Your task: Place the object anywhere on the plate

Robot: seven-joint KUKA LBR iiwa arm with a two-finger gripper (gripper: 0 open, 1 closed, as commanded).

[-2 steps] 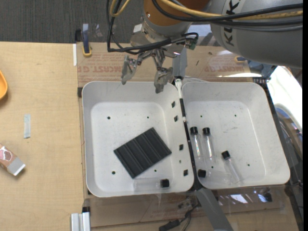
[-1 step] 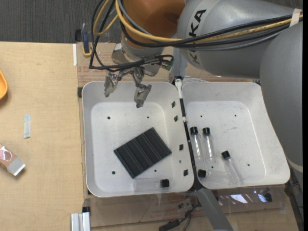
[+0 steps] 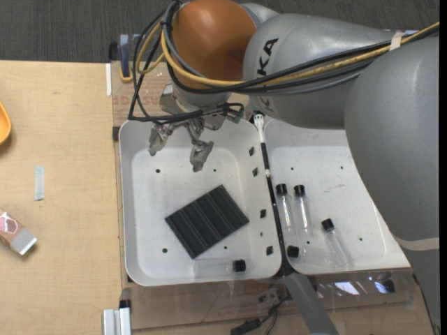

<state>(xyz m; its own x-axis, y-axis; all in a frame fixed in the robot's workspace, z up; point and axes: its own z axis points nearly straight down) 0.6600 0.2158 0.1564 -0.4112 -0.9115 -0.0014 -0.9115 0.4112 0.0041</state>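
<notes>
Fingers of the end effector (image 3: 179, 147) stand apart with nothing between them, hanging over the upper part of the left shallow white bin (image 3: 133, 208) in the camera view. One finger (image 3: 158, 139) points down near the bin's upper left corner; the other finger (image 3: 201, 153) sits a little lower and to its right.

Below the end effector, and somewhat to its right, lies a flat black ribbed rectangular plate (image 3: 207, 220), turned at a slant on the floor of the left bin and well apart from the fingertips. Just below the plate, near the bin's lower edge, rests a clear plastic tube with a black cap (image 3: 222, 266); its transparent body is faint against the white floor and hard to trace.

The right shallow white bin (image 3: 363, 253) holds two more clear black-capped tubes (image 3: 293, 206) lying side by side near its left wall, and a third clear tube with a black cap (image 3: 333, 237) further right. Their clear bodies blur into the bin floor.

The grey arm with its orange dome (image 3: 213, 37) covers the upper parts of both bins, and its large grey link hides the right bin's far side. Black and yellow cables (image 3: 160, 54) loop around the wrist.

On the tan tabletop (image 3: 56, 187) left of the bins lie a small pale strip (image 3: 39, 183), a red-and-white block (image 3: 14, 232), and an orange thing cut off by the left edge.
</notes>
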